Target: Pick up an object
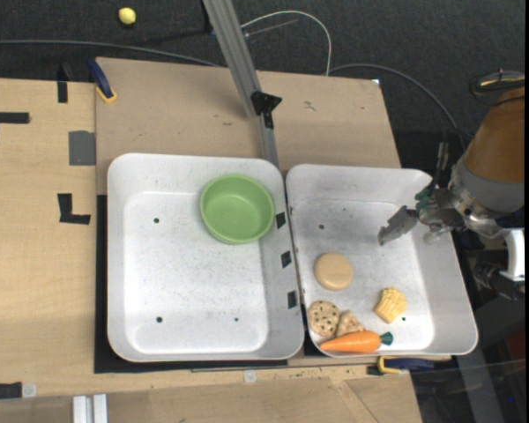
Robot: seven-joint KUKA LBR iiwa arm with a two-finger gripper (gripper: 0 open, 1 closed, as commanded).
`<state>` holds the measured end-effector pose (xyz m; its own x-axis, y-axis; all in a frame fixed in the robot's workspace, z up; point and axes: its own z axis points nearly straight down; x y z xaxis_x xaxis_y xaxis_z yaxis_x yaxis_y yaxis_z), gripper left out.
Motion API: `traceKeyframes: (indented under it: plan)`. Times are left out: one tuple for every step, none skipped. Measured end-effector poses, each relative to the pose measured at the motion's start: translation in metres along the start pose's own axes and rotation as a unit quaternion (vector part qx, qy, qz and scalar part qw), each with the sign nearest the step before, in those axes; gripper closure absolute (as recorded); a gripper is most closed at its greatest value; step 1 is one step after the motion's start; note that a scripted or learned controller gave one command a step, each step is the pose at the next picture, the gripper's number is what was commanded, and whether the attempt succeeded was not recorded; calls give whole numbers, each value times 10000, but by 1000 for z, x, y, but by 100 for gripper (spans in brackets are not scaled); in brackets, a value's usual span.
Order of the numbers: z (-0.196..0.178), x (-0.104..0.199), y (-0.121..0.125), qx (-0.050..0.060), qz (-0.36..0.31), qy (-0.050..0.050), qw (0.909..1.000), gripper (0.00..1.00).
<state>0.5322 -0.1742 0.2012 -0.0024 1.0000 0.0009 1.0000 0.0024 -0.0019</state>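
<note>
Camera view looks down on two white bins side by side. Left bin [141,263] holds a green bowl [237,208] near its upper right corner, upright, with a pale rim. Right bin [441,307] holds a round tan bun [334,271] near its middle, and along its front edge a chocolate-chip cookie [323,317], an orange carrot [353,343] with a green tip lying flat, and a small yellow corn piece [390,305] to the right. The gripper [397,227] hangs over the right bin's upper right part, well apart from the food; whether its jaws are apart or together I cannot tell.
</note>
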Motion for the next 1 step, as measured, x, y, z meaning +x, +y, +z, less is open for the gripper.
traceKeyframes:
  plan:
    - [0, 0, 0, -2, 2, -1, 10000, 0]
